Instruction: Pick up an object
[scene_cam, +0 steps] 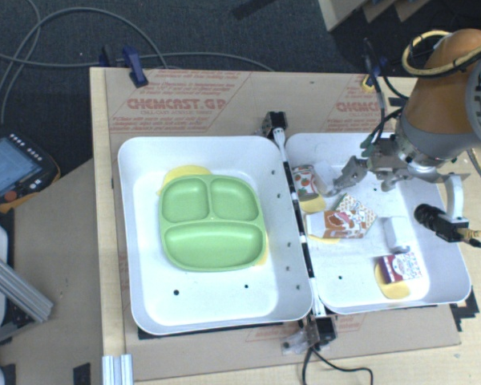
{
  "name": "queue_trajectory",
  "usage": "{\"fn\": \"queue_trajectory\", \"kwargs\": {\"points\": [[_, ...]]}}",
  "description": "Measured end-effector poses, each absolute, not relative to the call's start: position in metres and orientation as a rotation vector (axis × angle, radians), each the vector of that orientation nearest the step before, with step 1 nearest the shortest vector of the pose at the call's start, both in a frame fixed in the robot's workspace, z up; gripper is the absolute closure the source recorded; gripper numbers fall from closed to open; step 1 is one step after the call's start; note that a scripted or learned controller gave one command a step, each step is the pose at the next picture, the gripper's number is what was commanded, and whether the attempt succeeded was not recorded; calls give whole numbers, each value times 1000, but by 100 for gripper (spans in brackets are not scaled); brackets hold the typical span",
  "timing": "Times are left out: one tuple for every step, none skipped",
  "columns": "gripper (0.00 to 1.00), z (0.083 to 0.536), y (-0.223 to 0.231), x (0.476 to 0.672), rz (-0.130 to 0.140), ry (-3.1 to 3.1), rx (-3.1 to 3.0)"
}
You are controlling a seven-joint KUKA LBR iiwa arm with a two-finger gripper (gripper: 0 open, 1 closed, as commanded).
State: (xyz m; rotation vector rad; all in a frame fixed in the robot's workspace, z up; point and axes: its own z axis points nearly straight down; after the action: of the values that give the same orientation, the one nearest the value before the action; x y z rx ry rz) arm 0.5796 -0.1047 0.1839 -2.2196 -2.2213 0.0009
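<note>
The right bin (pixel 441 291) holds several small items. A red-and-white patterned packet (pixel 349 217) lies near its middle, and a small red-labelled packet (pixel 305 181) with a yellow piece (pixel 313 204) sits against the left wall. A grey block (pixel 390 233) and a yellow-and-red item (pixel 397 271) lie nearer the front. My gripper (pixel 365 179) hangs over the back half of this bin, just behind the patterned packet. Its fingers (pixel 345 179) are spread open with nothing between them.
The left bin (pixel 144 295) holds a green divided plate (pixel 212 221) lying over something yellow. A black fitting (pixel 437 221) on the arm juts over the right bin's right side. Clamps sit at the seam between the bins, at the back (pixel 274 124) and the front.
</note>
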Motion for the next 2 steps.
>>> {"fn": "queue_trajectory", "kwargs": {"points": [[0, 88, -93, 569, -7, -2226, -2227], [0, 89, -95, 568, -11, -2228, -2225]]}}
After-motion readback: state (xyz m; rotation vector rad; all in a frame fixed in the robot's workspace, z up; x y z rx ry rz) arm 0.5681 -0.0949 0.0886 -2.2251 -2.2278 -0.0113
